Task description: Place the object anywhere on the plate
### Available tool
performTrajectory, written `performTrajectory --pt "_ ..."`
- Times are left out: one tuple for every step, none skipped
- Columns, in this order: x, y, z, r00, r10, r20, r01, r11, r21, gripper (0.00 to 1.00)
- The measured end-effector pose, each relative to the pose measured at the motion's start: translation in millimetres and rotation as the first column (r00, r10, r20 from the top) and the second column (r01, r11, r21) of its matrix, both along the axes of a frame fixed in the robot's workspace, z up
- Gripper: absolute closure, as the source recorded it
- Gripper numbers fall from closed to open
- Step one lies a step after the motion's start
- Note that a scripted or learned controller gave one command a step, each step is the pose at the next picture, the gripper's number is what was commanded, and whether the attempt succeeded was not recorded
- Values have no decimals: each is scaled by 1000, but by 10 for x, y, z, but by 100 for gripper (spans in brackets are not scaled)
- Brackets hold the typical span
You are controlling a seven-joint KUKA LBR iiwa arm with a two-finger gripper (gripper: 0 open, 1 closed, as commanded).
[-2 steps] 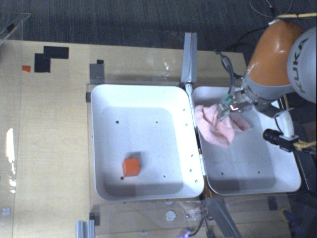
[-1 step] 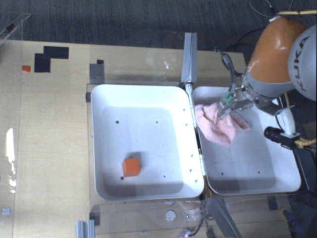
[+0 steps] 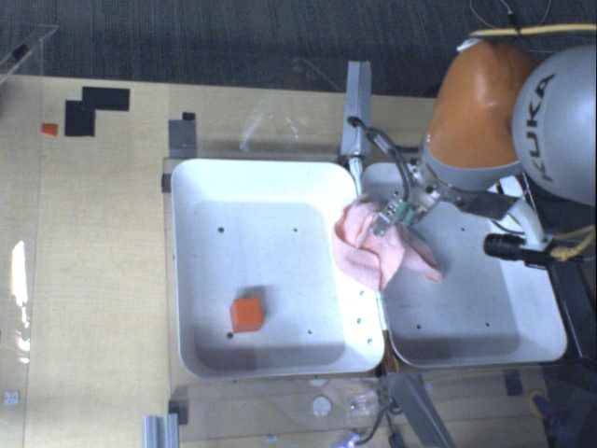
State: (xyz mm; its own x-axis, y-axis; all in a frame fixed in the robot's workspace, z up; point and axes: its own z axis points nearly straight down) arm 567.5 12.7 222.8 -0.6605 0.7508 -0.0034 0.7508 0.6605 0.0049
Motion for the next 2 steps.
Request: performTrajectory --pt "-247 474 105 921 390 3 -390 921 -3 100" --pt "-383 990 19 697 717 4 -717 697 -5 100"
